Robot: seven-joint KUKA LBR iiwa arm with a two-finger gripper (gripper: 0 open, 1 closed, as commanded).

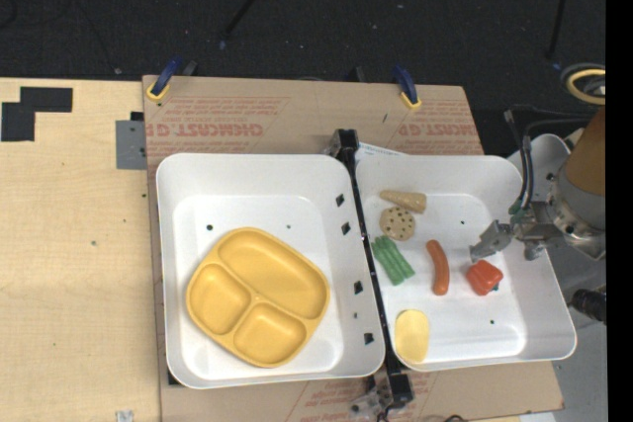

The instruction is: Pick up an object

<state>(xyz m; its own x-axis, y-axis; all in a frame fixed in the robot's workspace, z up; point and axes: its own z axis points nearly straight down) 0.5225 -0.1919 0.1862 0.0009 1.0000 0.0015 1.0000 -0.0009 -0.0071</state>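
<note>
We see the gripper (492,247) low in the right bin (539,336), just above the red pepper (484,277). Its fingers seem spread and hold nothing, though the view is small.

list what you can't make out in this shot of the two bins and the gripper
- Gripper, camera view: small and dark above the red piece; whether it touches that piece cannot be told.
- Arm: cut off by the right edge of the view.
- Round speckled item: too small to identify; it partly overlaps the tan piece.
- Right bin: its inner rim is hidden under the black divider.
</note>
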